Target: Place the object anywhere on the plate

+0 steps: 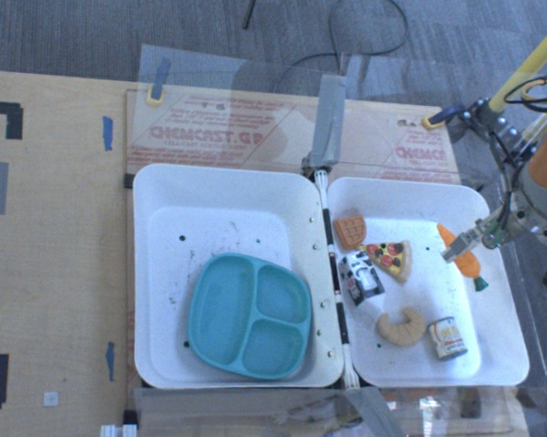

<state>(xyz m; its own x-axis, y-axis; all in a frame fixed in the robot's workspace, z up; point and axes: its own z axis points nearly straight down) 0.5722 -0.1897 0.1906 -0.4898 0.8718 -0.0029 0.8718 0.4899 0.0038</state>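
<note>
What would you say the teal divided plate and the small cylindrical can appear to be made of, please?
The teal divided plate looks like moulded plastic with a matte, even finish: uniform colour, soft rounded compartment ridges. The small cylindrical can seems to be metal with a paper label, judging by its pale shiny end, though it could be a plastic toy.

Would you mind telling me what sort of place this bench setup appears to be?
Probably a robotics lab's pick-and-place test bench: two white bins taped down on a board, toy food such as a pizza slice and carrot beside a teal plate, and loose cables on grey carpet.
</note>
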